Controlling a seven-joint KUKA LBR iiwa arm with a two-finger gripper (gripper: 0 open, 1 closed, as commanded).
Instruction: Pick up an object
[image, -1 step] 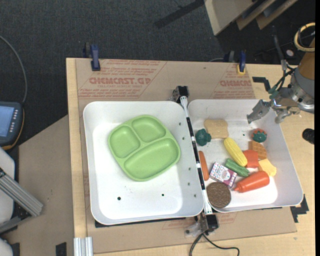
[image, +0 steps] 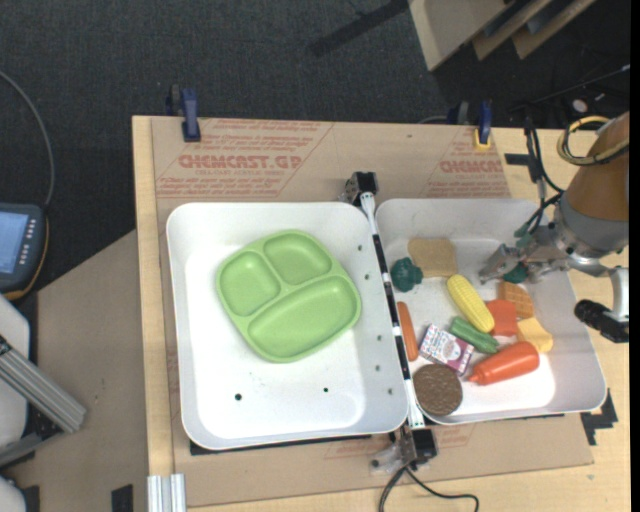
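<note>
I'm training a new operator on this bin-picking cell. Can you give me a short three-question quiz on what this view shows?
1. True or false: the green divided plate lies in the right bin.
2. Multiple choice: what lies directly beside the corn cob, on its lower right? A) a blue cup B) a green pepper C) a spoon
3. Fill in: the brown round cookie lies at the right bin's ____ corner, nearest the camera.

Key
1. False; it lies in the left bin.
2. B
3. Lower left. The claw hovers over the bin's upper right part.
</note>
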